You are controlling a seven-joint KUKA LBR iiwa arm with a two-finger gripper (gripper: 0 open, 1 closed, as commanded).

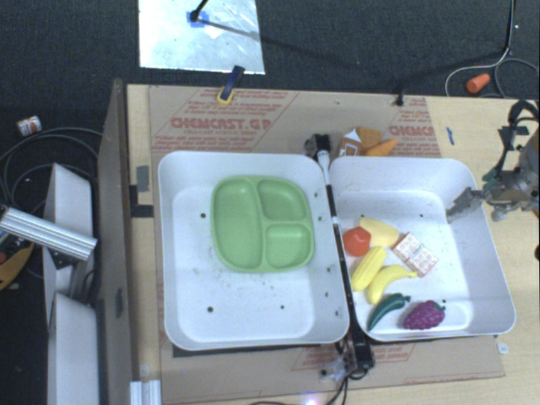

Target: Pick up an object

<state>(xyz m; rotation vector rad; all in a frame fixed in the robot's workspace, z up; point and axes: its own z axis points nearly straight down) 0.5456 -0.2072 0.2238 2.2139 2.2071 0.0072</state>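
The right bin (485, 251) holds a cluster of toy foods in its front left part. A red tomato (356, 241) lies by the divider, with a yellow piece (380, 229) beside it. A banana (386, 278) and another yellow fruit (367, 267) lie in front of them. A small pink-and-white box (415, 254) rests to their right. A green pepper (386, 310) and purple grapes (423, 315) sit near the front wall. My gripper (462, 203) hangs over the right bin's far right rim, apart from all the toys.
The left bin (186, 226) carries a green divided plate (261, 224). Orange and brown bits (369, 142) lie on the cardboard behind the bins. Cables (498, 57) run across the dark floor at the back right. A metal frame (51, 234) stands at the left.
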